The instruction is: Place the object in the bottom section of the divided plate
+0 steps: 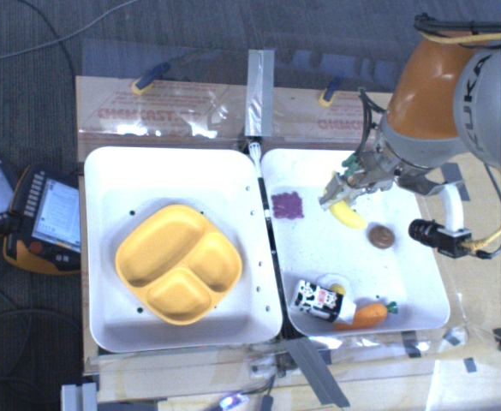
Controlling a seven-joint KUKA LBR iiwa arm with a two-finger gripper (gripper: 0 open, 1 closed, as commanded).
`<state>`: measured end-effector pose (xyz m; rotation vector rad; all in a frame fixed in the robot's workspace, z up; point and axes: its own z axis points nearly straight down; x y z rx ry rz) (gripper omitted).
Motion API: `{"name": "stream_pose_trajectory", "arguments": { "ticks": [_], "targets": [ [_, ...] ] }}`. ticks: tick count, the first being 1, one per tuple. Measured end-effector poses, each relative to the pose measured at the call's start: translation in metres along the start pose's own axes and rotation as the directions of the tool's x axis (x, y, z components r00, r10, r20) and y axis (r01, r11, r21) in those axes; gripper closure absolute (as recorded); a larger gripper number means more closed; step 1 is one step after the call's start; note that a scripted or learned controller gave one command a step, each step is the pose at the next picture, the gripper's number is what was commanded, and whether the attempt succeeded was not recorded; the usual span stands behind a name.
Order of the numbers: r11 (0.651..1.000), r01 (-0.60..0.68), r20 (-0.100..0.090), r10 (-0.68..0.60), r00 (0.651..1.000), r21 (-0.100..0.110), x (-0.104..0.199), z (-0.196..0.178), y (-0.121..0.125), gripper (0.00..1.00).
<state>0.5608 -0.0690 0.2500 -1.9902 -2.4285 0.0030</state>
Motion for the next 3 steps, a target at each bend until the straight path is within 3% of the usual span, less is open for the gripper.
{"name": "stream_pose_trajectory", "arguments": {
  "ticks": [1, 2, 3],
  "targets": [
    [0.981, 0.193, 0.0, -0.193, 0.981, 0.0, 0.063, 0.067, -0.011, 1.0],
    [0.944, 0.329, 0.0, -0.329, 0.944, 0.001, 0.167, 0.067, 0.024, 1.0],
    [1.0, 0.009, 0.0, -0.009, 1.0, 0.003, 0.239, 0.084, 0.046, 1.0]
  ]
}}
